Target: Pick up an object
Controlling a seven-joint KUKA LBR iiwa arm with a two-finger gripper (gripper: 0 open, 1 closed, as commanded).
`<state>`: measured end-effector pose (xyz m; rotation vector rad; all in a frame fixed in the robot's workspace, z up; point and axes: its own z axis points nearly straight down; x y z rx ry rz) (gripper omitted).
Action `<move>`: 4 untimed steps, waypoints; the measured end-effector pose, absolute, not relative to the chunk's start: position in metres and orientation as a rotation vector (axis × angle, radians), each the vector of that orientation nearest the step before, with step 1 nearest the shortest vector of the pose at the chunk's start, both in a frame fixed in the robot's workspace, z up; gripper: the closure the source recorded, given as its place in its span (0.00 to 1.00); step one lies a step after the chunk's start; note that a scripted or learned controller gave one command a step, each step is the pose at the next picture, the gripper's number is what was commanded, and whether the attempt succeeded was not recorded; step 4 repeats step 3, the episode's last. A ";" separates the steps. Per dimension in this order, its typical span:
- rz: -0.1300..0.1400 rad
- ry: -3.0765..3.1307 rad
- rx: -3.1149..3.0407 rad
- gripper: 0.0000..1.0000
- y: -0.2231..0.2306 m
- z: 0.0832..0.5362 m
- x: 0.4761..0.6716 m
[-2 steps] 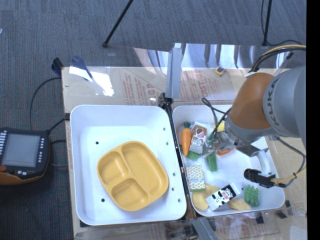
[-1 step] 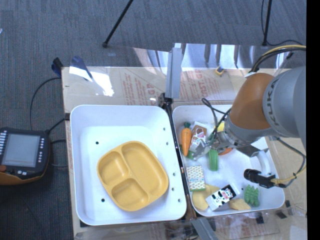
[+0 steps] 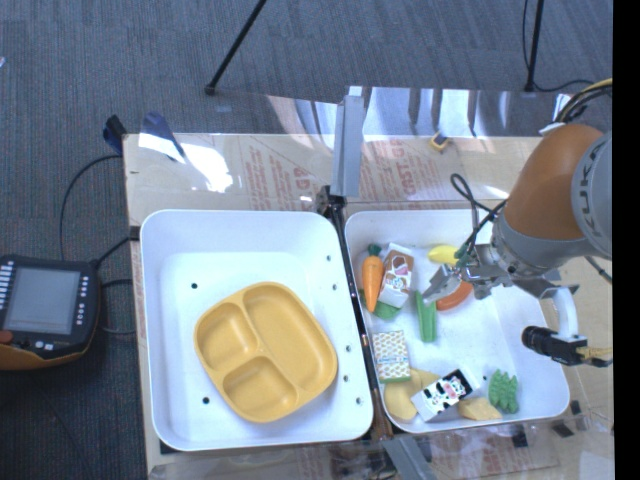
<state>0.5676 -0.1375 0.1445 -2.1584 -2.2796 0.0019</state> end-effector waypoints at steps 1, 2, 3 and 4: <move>-0.010 -2.420 -2.019 0.00 -0.112 0.094 0.577; -0.007 -2.412 -2.019 1.00 -0.112 0.102 0.577; -0.006 -2.569 -1.812 1.00 -0.022 0.225 0.557; -0.006 -2.569 -1.812 1.00 -0.022 0.225 0.557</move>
